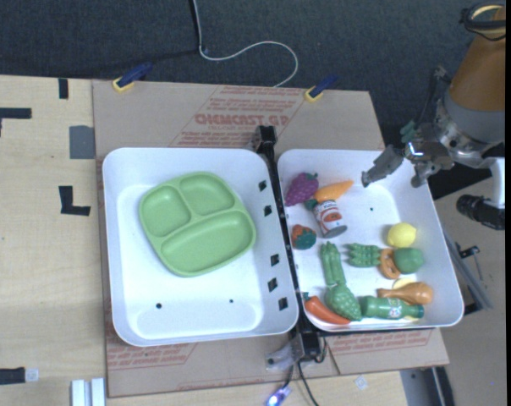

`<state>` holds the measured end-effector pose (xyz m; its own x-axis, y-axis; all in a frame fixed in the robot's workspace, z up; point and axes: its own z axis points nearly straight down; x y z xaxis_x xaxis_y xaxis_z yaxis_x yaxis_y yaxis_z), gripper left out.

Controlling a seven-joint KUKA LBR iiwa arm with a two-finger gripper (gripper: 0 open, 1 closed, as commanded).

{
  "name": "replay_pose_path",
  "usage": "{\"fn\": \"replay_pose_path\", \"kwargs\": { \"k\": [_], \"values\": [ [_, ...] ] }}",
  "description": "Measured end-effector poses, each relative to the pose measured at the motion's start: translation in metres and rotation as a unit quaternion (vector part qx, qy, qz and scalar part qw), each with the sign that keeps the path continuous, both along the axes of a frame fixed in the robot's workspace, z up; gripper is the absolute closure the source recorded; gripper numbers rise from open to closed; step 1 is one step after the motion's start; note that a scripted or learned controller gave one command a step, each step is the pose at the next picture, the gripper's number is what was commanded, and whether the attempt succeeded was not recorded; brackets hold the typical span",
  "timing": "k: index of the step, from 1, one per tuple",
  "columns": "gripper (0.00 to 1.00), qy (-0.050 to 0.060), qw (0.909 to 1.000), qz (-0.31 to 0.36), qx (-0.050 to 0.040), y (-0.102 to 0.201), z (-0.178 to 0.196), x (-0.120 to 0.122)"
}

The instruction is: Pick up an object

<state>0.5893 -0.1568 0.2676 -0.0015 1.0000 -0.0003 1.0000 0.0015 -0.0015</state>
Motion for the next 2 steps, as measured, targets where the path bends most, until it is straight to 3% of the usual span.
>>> {"fn": "replay_pose_path", "kwargs": {
  "k": [1,2],
  "values": [
    [0.00,-0.005,1.0000,0.002,0.0002,0.047,0.135,-0.067],
    [0.00,0.000,1.0000,0.005,0.0014,0.136,0.136,-0.101]
  ]
}}
